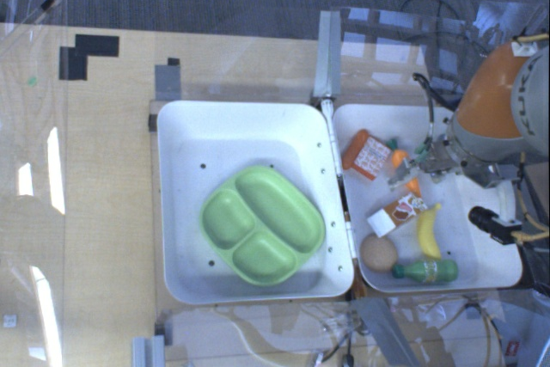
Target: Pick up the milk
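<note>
The milk lies in the right bin, crowded by the banana, a brown ball and a bottle. The tool hovers just above it; its opening I cannot tell. Descending, it could catch the banana or nudge the milk aside.

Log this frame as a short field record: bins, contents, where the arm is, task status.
left bin: holds a green three-compartment plastic plate
right bin: small white and orange milk carton, orange-red box, yellow banana, green bottle, round tan ball
gripper: low over the right bin, above the milk carton
task status: milk carton lying in bin, not lifted
</note>
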`<state>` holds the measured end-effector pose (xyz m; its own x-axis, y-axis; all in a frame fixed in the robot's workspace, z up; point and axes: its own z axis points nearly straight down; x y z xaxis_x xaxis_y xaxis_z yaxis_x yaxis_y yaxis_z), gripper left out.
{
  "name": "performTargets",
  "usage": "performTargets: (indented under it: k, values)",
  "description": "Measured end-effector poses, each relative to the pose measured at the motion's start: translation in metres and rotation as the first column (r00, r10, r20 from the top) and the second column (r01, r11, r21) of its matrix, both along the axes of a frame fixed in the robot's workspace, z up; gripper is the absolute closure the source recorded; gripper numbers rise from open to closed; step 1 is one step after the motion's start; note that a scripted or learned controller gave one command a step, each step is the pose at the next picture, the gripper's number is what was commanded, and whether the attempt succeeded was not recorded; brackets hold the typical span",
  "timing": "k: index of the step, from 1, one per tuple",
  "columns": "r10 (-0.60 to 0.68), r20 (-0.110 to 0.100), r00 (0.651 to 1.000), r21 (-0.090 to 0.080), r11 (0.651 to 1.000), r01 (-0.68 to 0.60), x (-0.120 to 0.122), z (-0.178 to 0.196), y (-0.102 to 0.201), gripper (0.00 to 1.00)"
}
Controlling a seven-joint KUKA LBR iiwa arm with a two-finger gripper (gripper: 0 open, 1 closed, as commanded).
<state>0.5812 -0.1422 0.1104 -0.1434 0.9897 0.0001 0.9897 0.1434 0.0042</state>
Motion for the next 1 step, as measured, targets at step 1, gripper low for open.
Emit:
performTargets:
  k: [1]
  values:
    - [-0.143, -0.004, 0.99, 0.001, 0.99, 0.143, -0.0036, -0.0139, 0.0032, 0.0]
